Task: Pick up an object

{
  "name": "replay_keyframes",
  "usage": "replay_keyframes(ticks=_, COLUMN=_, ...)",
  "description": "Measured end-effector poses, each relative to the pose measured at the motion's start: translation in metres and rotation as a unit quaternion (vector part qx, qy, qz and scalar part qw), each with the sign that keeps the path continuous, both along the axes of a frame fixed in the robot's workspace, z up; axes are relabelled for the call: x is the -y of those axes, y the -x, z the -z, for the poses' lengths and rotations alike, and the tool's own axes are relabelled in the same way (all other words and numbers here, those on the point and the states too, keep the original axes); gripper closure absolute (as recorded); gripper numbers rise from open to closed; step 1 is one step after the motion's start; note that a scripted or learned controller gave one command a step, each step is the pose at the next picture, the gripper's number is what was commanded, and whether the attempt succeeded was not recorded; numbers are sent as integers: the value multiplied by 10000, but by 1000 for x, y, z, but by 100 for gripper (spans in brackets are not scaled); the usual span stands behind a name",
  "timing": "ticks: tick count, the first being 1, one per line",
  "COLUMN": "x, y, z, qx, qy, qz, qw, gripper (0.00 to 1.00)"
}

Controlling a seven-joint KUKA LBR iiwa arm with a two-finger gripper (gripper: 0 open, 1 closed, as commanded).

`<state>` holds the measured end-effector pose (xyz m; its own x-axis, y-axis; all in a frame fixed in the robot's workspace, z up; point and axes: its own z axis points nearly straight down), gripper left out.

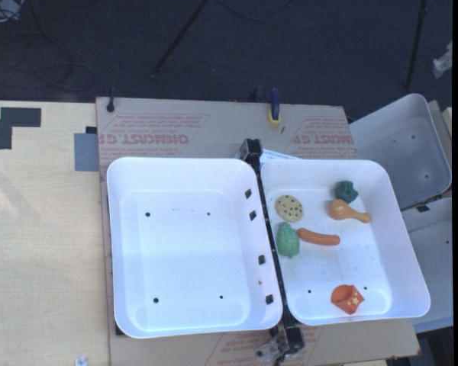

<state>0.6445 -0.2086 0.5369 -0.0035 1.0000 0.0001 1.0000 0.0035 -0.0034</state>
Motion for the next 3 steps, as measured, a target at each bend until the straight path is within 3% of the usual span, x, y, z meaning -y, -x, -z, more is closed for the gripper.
replay_keyframes(ticks=3, x=0, y=0, z=0, qx=0, qy=0, qz=0, qw=10000, gripper=0)
